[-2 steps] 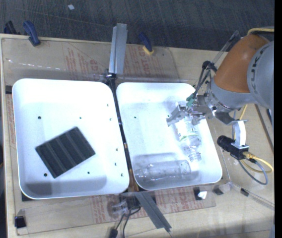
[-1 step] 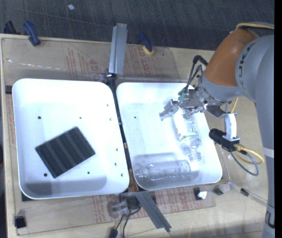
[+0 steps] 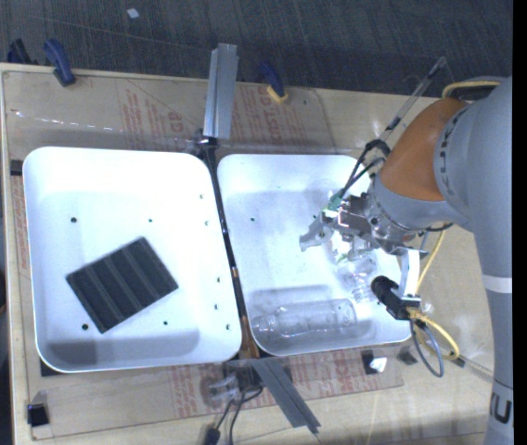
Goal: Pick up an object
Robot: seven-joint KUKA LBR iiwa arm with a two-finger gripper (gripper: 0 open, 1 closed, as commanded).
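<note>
A dark ribbed rectangular pad point(image 3: 122, 283) lies flat in the left bin point(image 3: 50, 170), toward its front left. A clear plastic bottle point(image 3: 305, 320) lies on its side along the front wall of the right bin point(image 3: 254, 184). My gripper point(image 3: 345, 248) hangs low over the right part of the right bin, just behind the bottle's right end. A small clear, crinkled object point(image 3: 358, 276) shows right under the gripper; whether it is touched or held cannot be made out.
The grey arm with its orange band point(image 3: 417, 160) reaches in over the right bin's right wall. Cables point(image 3: 426, 336) hang by the front right corner. A metal bracket point(image 3: 220, 91) stands behind the divide between the bins. Blue clamps point(image 3: 57, 61) hold the board's back edge.
</note>
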